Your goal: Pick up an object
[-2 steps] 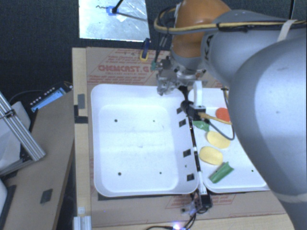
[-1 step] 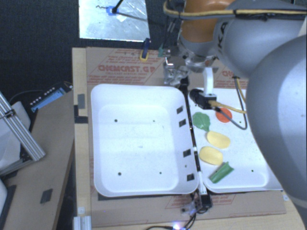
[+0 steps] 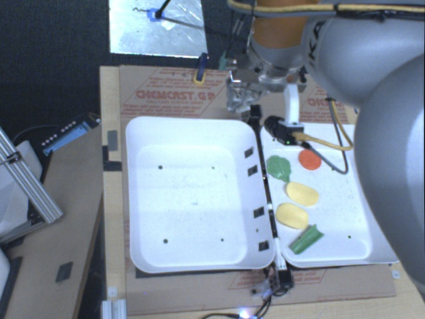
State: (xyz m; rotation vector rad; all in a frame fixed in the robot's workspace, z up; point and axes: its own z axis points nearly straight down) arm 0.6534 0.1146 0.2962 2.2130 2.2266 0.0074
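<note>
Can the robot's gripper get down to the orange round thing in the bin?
Probably yes. The orange piece lies alone in the right bin, nothing on top of it, apart from the green piece. The gripper hangs near the bin's far edge.

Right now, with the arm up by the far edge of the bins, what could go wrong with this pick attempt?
Three risks, judging from this view:
1. The gripper sits over the far rim by the divider, not over any object, so it may close on nothing.
2. The two yellow pieces lie close together; a grab could nudge both.
3. The green piece rests near the divider, leaving little finger room.
</note>
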